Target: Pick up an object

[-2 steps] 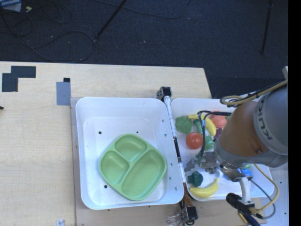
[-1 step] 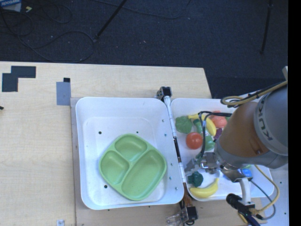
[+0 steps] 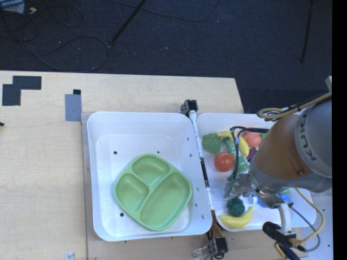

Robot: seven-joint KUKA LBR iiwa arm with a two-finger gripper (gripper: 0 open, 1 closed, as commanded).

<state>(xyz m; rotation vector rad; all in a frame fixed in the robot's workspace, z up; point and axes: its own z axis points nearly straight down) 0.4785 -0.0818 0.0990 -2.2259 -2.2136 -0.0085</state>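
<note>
Where the claw [image 3: 237, 190] hovers, a dark-green lump [image 3: 235, 205] lies — knobbly, rounded.

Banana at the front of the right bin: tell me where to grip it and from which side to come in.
Grip the banana across its thick middle, fingers closing across the narrow width. It lies flat, curving upward at both ends, so come straight down from above. The dark green piece sits close behind it and the bin wall is near its left tip, so a sideways approach looks cramped.

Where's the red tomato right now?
In the right bin, near its left wall: the red tomato lies just below the green leafy piece, left of the arm.
</note>
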